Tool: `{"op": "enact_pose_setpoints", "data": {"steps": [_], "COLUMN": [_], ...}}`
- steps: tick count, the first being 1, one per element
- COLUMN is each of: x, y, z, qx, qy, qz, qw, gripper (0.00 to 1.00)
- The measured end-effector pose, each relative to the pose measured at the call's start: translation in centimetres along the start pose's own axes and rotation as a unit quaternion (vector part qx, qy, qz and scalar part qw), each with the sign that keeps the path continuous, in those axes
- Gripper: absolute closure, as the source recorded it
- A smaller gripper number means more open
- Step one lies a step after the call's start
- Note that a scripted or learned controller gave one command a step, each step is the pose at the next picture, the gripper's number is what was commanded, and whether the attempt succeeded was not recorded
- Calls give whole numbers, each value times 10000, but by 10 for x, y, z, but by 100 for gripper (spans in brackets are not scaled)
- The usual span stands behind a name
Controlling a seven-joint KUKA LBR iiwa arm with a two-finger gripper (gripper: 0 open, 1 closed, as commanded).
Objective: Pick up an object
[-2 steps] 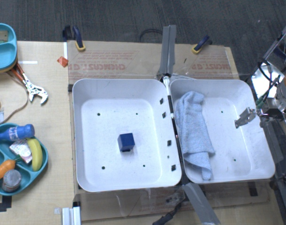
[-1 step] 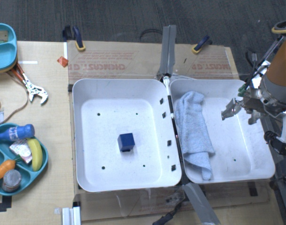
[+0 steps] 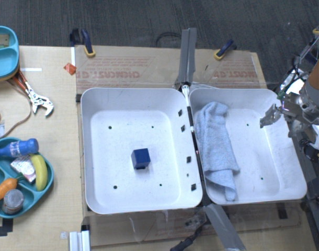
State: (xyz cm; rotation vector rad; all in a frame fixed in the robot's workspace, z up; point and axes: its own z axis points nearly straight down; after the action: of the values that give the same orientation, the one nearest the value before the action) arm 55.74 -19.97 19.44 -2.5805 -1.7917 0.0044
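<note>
Two white bins sit side by side, and the left bin (image 3: 97, 156) carries a small blue cube (image 3: 141, 158) just below its centre, with bare white floor all around it and every wall well apart from it. Over in the right bin (image 3: 264, 156), a light blue-grey towel (image 3: 217, 148) lies crumpled along the 9 o'clock wall, its lower end running down toward the 6 o'clock rim, which leaves the floor from centre to 3 o'clock open. The gripper (image 3: 272, 116) hangs at the 2 o'clock edge of that right bin, near the rim, well apart from the towel and far from the cube. How its jaws stand cannot be told from this angle, and nothing is seen between them.
</note>
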Motion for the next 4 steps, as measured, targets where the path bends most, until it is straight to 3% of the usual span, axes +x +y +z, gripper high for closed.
{"op": "enact_pose_setpoints", "data": {"steps": [1, 2, 3, 4], "x": [110, 58, 33, 109], "y": [31, 31, 32, 6], "z": [6, -14, -103, -30], "qx": [4, -2, -3, 14], "qy": [0, 0, -1, -1], "qz": [1042, 912, 577, 1279], "qw": [9946, 9958, 9983, 9918], "gripper": [0, 0, 0, 0]}}
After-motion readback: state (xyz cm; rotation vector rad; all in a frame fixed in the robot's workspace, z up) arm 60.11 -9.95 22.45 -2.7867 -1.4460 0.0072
